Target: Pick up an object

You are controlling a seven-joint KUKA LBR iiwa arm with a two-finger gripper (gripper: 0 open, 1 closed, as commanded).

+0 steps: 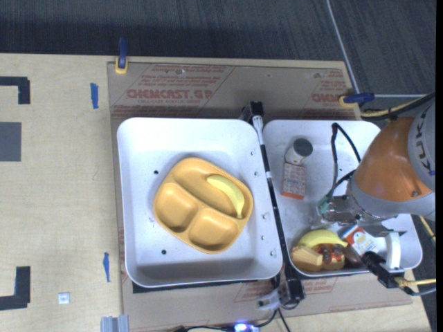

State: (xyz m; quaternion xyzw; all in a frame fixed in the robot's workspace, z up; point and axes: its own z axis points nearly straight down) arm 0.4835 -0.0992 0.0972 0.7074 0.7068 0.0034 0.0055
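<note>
Right bin (387,133): we find the arm reaching in from the right, its orange band over the bin's right half. The gripper (337,215) sits low at the near side of this bin. Its working end is tucked under the wrist, so we cannot tell whether it is open, closed or gripping anything.

Just near and left of the gripper lies a small cluster against the bin's near wall.
- We note a small banana (320,238), bright yellow and curved, lying on top.
- Under it is a tan bowl (304,259), shallow and rounded.
- A dark reddish-brown item (333,256) is pressed against the bowl's right side; it is too small to name.
- A white and red packet (360,239) lies just right of the banana, partly under the wrist.

We cannot see contact between the gripper and any of these.

Farther back in the same bin, near its left wall, a small white bottle (295,175) lies on its side. Its grey cap points to the far side and its label is red-orange. It is well apart from the cluster.

Left bin (138,185): we record a yellow-orange divided tray (187,209) with three rounded wells. A second banana (228,194), paler yellow, lies in the tray's far right well.
</note>
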